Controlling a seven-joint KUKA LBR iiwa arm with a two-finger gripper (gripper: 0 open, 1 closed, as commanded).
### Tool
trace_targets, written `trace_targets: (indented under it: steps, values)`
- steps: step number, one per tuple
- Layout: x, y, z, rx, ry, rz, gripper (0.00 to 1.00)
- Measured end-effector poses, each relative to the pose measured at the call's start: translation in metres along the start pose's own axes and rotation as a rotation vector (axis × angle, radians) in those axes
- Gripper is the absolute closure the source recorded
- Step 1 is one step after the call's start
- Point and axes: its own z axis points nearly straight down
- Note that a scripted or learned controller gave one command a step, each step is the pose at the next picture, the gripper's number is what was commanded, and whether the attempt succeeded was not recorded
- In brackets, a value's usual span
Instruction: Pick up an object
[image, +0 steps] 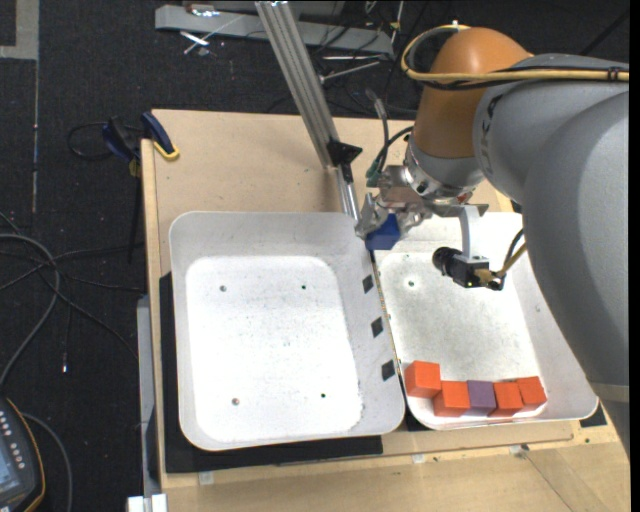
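Camera view shows the two-finger gripper (381, 226) pinching a small blue block (382, 238) over the right white bin's (560, 330) far-left corner. Lift straight up, clear of the grey rail (305, 85); orange and purple blocks (475, 392) lie well apart.

We count two shallow white bins: one (265, 335) at the centre left of the frame, one (480, 320) at the centre right. Along the lower edge of the right bin we count five blocks: four orange blocks (423, 377) and one purple block (481, 395). One blue block (383, 238) shows at upper centre, and one grey arm (560, 150) at upper right.
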Motion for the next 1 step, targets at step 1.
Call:
trace_targets:
  steps: [1]
  values:
    - [0.0426,0.0183,-0.0461,0.003,-0.001,0.003,1.00]
